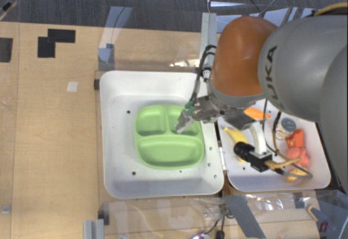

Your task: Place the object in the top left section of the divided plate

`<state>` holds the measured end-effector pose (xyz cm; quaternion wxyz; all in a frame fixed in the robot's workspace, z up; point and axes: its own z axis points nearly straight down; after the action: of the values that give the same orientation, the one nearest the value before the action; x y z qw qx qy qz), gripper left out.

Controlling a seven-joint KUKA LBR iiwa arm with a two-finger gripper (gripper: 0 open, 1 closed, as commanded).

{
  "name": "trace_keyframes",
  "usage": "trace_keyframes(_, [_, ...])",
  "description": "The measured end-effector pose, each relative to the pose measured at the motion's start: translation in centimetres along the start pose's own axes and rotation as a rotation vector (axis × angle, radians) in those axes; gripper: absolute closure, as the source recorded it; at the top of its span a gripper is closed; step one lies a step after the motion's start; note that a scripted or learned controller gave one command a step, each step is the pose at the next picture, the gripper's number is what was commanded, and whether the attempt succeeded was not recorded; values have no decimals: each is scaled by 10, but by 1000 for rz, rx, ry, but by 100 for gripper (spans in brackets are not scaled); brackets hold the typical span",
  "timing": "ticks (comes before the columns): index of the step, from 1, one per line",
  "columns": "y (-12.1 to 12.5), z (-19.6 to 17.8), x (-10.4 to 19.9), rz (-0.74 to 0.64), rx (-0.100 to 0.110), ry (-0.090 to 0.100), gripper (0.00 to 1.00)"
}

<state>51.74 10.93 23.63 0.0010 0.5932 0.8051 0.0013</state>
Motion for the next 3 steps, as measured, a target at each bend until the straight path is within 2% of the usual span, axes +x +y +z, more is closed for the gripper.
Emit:
trace_keyframes(1, [-40, -20, -28, 281, 0, 0, 0])
trace_keyframes(2, [-70, -22, -126, 786, -1, -1, 0])
trace_keyframes(3, [-49, -13, -56, 699, 1, 0, 0])
